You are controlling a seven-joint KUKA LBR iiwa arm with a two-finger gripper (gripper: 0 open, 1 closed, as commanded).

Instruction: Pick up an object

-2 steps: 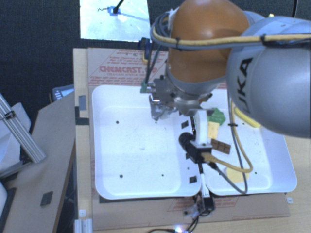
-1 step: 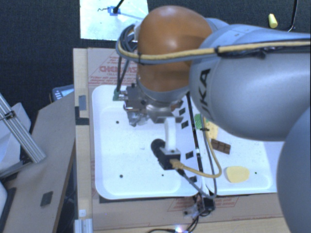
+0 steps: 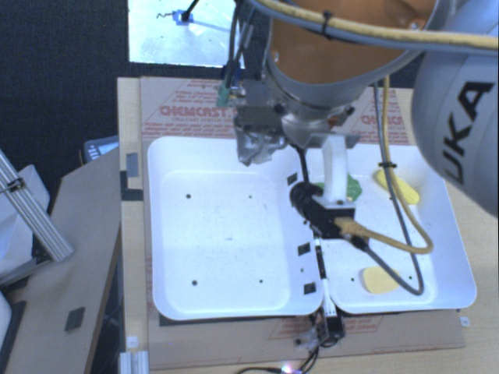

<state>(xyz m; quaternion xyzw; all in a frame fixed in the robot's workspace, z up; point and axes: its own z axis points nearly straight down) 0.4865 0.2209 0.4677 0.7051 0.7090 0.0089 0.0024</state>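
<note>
My gripper [image 3: 256, 148] hangs over the back right corner of the left bin [image 3: 160, 232], close to the divider between the bins. In the right bin [image 3: 456, 275] lie a yellow banana-like piece [image 3: 399, 186] near the back, a flat yellow piece [image 3: 380, 280] near the front, and a green object [image 3: 354, 185] partly hidden behind the wrist bracket. Nothing is seen held at the gripper.
The big grey and orange arm [image 3: 351, 29] covers the back of the right bin. A cardboard sheet [image 3: 179, 107] lies under both bins. An aluminium rail [image 3: 31, 209] leans at the far left of the bench.
</note>
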